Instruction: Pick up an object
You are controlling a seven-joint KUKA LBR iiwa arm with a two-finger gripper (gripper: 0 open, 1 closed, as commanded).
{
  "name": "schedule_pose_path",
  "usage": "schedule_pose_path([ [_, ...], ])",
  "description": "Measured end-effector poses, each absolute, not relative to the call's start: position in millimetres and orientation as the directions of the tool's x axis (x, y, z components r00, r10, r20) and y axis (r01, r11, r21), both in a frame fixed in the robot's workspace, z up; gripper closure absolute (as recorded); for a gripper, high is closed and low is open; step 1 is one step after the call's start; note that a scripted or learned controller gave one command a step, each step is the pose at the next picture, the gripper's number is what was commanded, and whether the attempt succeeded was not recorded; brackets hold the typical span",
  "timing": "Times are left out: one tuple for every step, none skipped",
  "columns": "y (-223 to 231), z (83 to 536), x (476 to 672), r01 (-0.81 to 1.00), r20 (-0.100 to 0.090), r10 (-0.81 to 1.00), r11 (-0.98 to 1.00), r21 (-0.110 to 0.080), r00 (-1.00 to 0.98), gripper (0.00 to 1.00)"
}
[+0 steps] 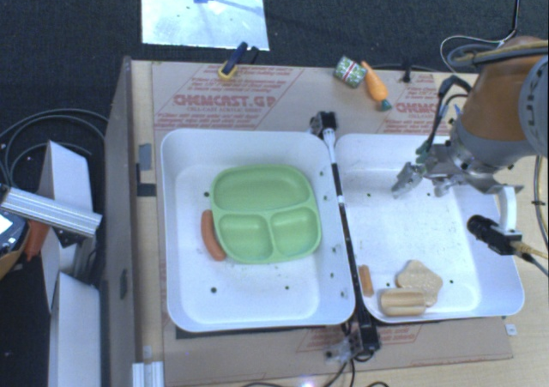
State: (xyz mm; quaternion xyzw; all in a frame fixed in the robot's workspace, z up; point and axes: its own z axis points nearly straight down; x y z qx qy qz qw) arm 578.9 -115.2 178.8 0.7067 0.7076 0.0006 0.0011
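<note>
In the right bin [463, 205] my gripper [424, 184] hangs over the bare upper part of the floor, its two fingers spread apart with nothing between them. Near that bin's front edge lie a tan bread slice [421, 277], a light brown bun [401, 301] just in front of it, and a small orange piece [366, 279] by the left wall. The left bin [184, 231] holds a green divided plate [264, 213] with an orange sausage [210, 235] lying along its left side.
A black part on the arm [493, 235] juts over the right bin's right side. Behind the bins, a green can [350, 70] and a toy carrot [376, 85] lie on the cardboard, with a yellow clip [232, 65] farther left. A black divider [339, 205] runs between the bins.
</note>
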Motion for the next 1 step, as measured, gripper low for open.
schedule_pose_path([
  [-116.2,84.5,575.6,1.0,0.0,1.0,0.001,0.002,-0.001,0.0],
])
